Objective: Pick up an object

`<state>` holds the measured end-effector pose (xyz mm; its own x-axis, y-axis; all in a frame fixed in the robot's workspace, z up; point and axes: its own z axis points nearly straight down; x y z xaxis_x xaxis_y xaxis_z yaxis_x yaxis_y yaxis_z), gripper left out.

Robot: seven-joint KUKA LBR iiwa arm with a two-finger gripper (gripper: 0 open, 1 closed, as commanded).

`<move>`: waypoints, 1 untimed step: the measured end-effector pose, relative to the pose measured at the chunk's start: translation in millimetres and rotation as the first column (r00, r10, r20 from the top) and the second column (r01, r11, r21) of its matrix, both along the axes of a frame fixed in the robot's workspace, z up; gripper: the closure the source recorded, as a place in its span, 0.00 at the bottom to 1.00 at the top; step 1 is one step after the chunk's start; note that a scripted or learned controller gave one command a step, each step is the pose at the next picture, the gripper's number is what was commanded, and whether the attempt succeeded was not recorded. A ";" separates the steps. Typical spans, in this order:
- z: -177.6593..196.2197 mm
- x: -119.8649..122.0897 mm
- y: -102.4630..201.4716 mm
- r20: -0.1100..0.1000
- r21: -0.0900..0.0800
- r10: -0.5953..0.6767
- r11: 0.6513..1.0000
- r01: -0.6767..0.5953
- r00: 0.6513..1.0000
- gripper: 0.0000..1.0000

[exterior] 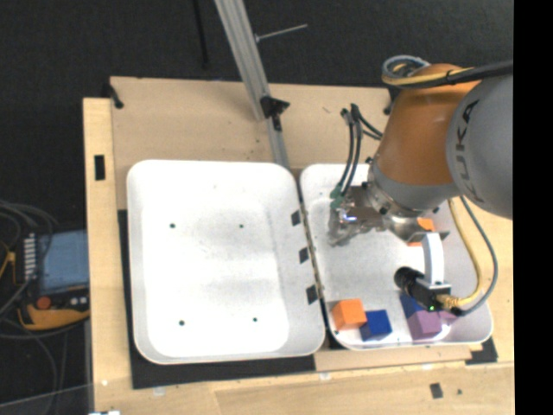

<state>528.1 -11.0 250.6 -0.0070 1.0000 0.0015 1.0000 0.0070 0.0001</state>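
Gripper [346, 223] of mine hangs low over the right bin [321, 182]; whether it is clenched I cannot tell (wrist blocks it). Orange block [349, 313] sits near the front wall beside a blue block [377, 324], probably light, rigid; take its flat sides.

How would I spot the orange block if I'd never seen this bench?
Find the right-hand white bin, under the grey and orange arm. Along its near edge sit three small blocks. The orange block is leftmost, touching the blue block, with the purple block further right.
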 end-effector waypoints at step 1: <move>-3.8 -8.6 62.4 -0.001 0.000 0.001 1.000 -0.001 1.000 1.00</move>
